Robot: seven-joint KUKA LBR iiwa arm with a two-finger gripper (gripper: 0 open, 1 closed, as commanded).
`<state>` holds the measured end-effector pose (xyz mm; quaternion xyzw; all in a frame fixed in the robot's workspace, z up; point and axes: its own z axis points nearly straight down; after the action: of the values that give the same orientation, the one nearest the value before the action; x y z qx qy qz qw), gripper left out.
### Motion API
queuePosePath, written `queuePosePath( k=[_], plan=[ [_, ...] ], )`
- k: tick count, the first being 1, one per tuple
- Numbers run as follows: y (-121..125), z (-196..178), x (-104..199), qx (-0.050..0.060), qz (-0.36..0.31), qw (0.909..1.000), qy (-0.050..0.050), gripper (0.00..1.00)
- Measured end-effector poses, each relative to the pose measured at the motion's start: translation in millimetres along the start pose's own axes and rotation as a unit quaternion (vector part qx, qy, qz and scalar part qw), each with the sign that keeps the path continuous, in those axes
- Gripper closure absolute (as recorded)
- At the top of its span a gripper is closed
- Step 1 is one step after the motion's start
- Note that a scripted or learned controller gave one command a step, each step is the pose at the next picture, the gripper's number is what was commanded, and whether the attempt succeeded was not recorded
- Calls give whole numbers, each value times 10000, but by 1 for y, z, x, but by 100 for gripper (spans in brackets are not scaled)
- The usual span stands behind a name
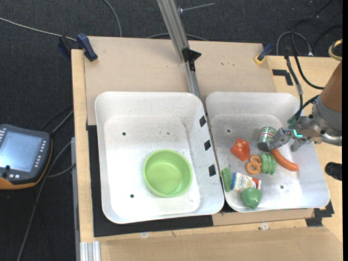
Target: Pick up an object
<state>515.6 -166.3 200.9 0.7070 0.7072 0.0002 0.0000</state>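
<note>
The right bin (304,192) holds several toy foods. A small silver and green can (266,136) lies near its middle. Around it are a red pepper (240,148), an orange ring (253,165), a green ridged piece (267,163), an orange carrot (285,160), a colourful packet (241,181) and a green apple (250,197). My gripper (280,139) reaches in from the right, low over the bin. It sits just right of the can and above the carrot. Nothing is visibly lifted.
A lime green bowl (167,172) stands in the left bin (114,118). A slanted metal rail (176,29) runs down to the gap between the bins. A handheld pendant (22,155) lies off the bench at the left, and cables lie behind it.
</note>
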Motion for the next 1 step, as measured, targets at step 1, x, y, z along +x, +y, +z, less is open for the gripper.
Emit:
queuePosePath(
  k=[1],
  plan=[
    [0,0,0,1,0,10000,0,0]
  ],
)
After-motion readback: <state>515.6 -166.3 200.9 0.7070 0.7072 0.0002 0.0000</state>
